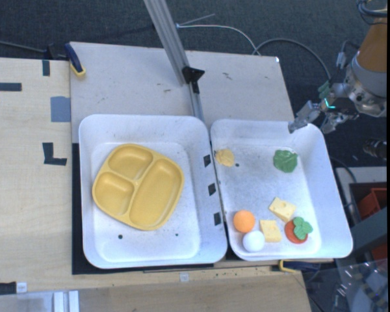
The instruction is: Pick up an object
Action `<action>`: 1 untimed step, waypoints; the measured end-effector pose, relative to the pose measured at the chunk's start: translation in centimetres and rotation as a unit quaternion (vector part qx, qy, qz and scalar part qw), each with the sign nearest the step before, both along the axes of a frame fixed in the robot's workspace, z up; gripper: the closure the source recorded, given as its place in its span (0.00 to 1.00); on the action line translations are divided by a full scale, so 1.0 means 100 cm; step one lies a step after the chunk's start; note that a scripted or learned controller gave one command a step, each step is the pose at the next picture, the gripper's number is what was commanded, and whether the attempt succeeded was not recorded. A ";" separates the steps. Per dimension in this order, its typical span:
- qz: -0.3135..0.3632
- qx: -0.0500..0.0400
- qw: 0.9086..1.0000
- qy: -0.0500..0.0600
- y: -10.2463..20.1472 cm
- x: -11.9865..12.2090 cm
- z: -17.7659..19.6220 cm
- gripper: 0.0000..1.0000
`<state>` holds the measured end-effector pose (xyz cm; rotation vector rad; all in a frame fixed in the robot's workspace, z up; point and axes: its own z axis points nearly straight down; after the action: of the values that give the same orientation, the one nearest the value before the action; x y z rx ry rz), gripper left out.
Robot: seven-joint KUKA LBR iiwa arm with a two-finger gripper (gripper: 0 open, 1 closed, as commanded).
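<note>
The two white bins fill the middle of the frame. The left bin (94,239) bears a yellow divided tray (138,185), the largest loose thing here. The right bin (325,194) holds the small pieces: a green leafy lump (285,160) at its upper right, a pale yellow scrap (225,157) at its upper left, and a cluster at its lower end made of an orange ball (244,221), a white ball (253,241), two cheese-like yellow blocks (282,208) and a red piece topped with green (298,230).

The arm (372,57) comes in at the upper right of the frame, and its gripper (310,114) hangs just outside the right bin's upper right corner, with nothing between its fingers; how far they are spread I cannot tell at this size.

The step in hand looks like the approach. The green lump is nearest and stands well apart from the rest, so it seems the safest target: centre over it, come straight down, and close low. The lower cluster sits touching or nearly so, and a descent there risks nudging a neighbour.
</note>
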<state>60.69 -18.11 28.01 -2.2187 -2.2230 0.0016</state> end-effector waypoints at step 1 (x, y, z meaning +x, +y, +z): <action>-0.001 0.000 1.000 0.003 -0.030 0.026 -0.130 0.00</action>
<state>63.30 -21.06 15.01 -2.2172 -2.2178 0.0095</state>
